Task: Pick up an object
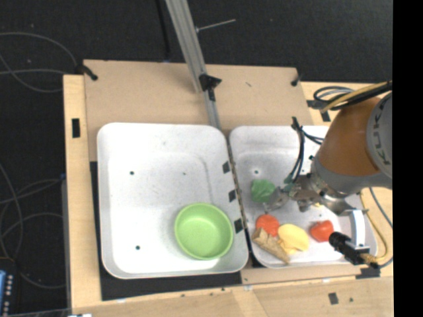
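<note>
Grey tool [285, 195] hangs low in the right white bin [264, 140], just beside a small green lumpy object [262, 189], likely its target. Whether it is open or closed, I cannot tell. A lime-green plastic bowl [203, 230] sits in the left bin [145, 157].

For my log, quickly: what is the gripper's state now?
Gripper: cannot be told; it sits beside the small green object in the right white bin.
</note>
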Tool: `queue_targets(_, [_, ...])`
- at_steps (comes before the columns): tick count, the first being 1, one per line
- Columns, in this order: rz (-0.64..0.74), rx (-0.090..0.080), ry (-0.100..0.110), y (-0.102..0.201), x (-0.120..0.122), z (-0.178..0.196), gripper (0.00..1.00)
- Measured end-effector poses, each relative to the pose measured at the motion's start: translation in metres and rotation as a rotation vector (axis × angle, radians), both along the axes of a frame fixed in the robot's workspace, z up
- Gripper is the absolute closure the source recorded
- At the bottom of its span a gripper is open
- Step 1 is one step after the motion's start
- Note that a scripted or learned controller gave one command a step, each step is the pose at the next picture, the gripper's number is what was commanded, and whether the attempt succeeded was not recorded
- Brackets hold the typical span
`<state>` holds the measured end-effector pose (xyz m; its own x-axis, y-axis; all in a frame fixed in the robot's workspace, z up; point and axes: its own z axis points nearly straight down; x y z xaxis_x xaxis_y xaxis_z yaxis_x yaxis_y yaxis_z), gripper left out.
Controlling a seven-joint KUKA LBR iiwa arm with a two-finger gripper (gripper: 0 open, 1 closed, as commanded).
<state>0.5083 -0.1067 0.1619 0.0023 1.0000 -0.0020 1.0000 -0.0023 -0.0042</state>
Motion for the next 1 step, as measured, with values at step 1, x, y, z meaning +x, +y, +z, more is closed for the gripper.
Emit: queue_targets(1, [0.001, 0.000, 0.000, -0.0010, 0.0047, -0.0615, 0.00])
